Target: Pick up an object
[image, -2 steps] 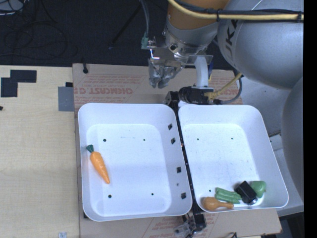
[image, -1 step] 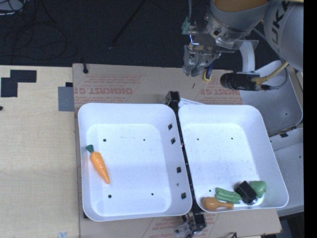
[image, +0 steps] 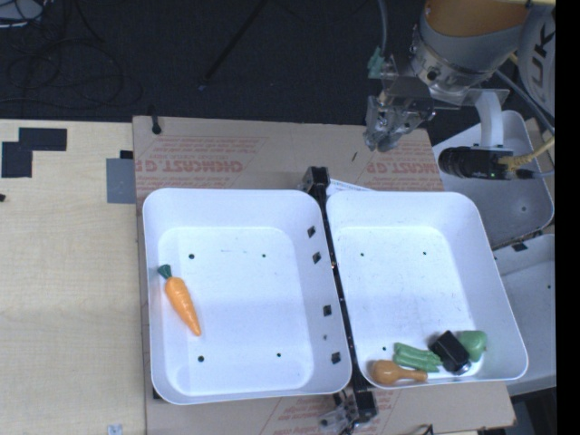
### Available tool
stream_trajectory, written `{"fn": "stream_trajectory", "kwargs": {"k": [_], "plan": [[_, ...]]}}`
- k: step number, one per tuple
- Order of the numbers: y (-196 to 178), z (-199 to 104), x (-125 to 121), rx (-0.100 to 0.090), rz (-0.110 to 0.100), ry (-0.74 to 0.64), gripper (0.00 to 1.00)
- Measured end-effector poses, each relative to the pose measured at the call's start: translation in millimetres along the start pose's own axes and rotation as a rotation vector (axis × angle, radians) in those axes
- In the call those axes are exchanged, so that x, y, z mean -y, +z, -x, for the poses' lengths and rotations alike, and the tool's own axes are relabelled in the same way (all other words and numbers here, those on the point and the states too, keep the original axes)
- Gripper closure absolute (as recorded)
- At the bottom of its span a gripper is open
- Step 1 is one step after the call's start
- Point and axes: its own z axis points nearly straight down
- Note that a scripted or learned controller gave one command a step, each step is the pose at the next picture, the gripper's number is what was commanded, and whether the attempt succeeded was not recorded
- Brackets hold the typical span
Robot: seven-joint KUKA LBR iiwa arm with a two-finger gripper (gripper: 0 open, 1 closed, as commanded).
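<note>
A: Pincer (image: 388, 139) at 1 o'clock, above the bins; can't tell its state. Nothing picked.

B: Targets?

A: Carrot (image: 181, 304) at 9 in left bin (image: 227, 208); green, black, tan pieces (image: 435, 356) at 5 in right bin (image: 408, 208). Whole pick remains.

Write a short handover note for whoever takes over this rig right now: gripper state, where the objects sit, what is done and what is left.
Gripper: raised over the cardboard behind the bins, beyond the right bin's far edge; nothing seen in it, finger state unclear.
Left bin: one toy carrot near the left wall.
Right bin: a cluster in the near right corner, namely an orange pear-shaped toy, a green pod-like toy, a black block and a green piece behind it.
Done: no pick visible.
Left: descend on one object, probably the isolated carrot, grasp and lift.
</note>
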Motion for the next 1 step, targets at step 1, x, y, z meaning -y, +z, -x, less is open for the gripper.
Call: {"fn": "stream_trajectory", "kwargs": {"k": [1], "plan": [[135.2, -21.5, 7.1, -0.001, -0.013, -0.004, 1.00]]}}
